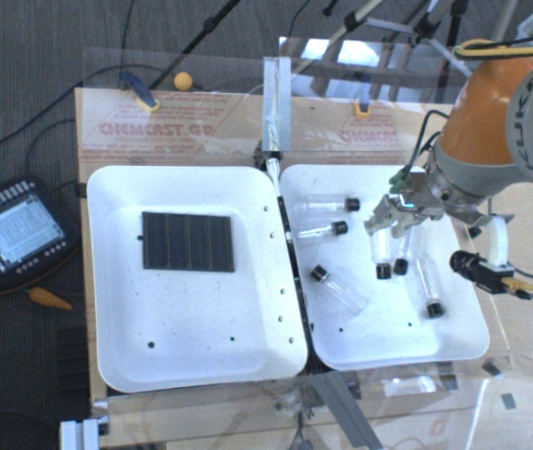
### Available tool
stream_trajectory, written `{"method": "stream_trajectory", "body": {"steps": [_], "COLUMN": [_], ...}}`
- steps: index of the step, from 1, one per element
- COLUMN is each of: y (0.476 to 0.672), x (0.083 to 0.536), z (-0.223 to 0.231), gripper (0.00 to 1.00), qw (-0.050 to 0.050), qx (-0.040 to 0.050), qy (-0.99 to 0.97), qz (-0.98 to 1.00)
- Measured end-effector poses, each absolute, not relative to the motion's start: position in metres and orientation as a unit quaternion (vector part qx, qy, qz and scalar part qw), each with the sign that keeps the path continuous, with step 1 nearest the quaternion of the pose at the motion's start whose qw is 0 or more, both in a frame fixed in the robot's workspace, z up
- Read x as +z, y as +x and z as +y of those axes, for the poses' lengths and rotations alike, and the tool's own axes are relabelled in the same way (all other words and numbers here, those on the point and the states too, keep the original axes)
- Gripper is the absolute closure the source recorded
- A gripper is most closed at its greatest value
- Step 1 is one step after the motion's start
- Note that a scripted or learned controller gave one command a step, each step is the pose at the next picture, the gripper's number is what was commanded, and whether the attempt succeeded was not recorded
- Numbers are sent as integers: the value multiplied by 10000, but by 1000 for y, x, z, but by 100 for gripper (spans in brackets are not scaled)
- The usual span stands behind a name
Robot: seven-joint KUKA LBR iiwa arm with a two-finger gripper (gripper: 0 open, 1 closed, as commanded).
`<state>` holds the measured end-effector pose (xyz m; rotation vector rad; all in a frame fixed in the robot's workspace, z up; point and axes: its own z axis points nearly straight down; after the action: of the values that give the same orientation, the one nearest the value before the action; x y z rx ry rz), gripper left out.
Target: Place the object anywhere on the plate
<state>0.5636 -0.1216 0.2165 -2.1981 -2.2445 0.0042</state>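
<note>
The grey-and-orange arm (492, 111) reached in over the right bin (454, 345) while the dark plate (188, 242) lay in the left bin (116, 345), well apart. Its gripper (393, 218) hung w/ fingers spread, holding nothing, directly above two clear black-capped vials (388, 251) lying side by side, long axes running toward the bench's front edge.

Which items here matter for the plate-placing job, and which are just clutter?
Part of the job:
- clear vials with black caps in the right bin
- dark plate in the left bin
- gripper, over the right bin among the vials

Just lying about:
- teach pendant on the floor
- orange ball at the bench's back edge
- blue clamp beside it
</note>
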Motion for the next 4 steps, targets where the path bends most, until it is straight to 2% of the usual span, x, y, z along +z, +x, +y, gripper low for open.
{"method": "stream_trajectory", "body": {"steps": [1,2,3,4], "y": [573,666,664,575], "x": [182,183,222,132], "z": [-20,93,177,222], "gripper": [100,100,100,100], "qw": [14,-1,-4,16], "qx": [15,18,14,28], "qy": [-7197,-6749,-6693,-6625], "qz": [-6943,-7379,-7430,-7490]}}
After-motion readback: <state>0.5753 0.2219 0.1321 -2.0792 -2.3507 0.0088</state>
